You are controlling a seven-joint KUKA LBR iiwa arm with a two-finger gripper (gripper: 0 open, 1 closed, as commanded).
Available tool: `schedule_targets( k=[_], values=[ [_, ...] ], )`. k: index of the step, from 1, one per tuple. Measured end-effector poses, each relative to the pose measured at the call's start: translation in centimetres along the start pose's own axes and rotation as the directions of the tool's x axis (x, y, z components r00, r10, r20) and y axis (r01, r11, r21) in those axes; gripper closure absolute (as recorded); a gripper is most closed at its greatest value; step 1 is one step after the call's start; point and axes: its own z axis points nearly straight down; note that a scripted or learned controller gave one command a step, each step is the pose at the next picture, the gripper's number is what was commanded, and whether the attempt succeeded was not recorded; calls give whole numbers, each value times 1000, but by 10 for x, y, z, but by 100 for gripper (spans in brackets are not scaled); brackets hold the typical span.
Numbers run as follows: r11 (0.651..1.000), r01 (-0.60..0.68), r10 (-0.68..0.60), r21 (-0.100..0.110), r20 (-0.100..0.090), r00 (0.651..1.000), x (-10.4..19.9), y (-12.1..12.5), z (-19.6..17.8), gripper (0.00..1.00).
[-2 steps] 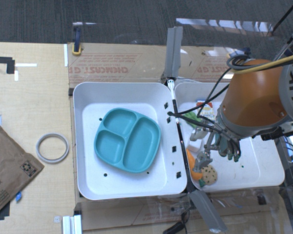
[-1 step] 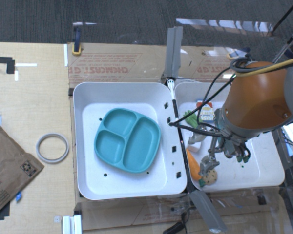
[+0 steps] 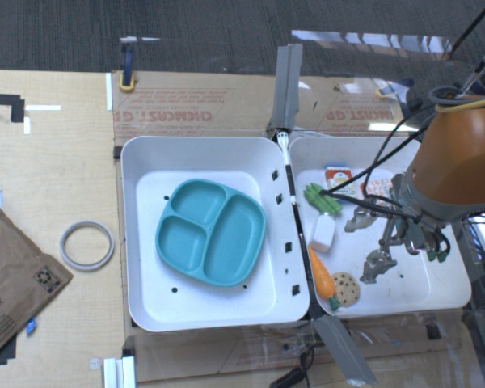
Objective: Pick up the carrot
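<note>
Along the left wall of the right bin [image 3: 436, 301] you will find the carrot [image 3: 321, 275], lying lengthwise with its orange body pointing toward the near edge; a round speckled cookie [image 3: 344, 288] touches it at the near end; a white block [image 3: 322, 234] sits just beyond it, and a green leafy piece [image 3: 322, 199] lies farther back, near a small printed packet [image 3: 338, 176]. Your gripper [image 3: 377, 263] hangs over the middle of that same bin, well to the right of the carrot, beneath the orange band of the arm [image 3: 457, 156]; nothing sits between its fingers, but whether they are spread or closed you cannot tell from this angle. Beside it, the left bin [image 3: 145, 297] holds a teal divided plate [image 3: 211, 231]; a tape ring [image 3: 86, 244] rests on the wooden bench [image 3: 40, 184].
</note>
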Motion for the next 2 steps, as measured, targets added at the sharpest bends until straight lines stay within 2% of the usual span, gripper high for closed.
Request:
schedule_targets(
  k=[1, 2],
  values=[
    [888, 460, -460, -3, -2, 888, 0, -15, 88, 0],
    [890, 457, -457, -3, 2, 890, -1, -14, 79, 100]
  ],
)
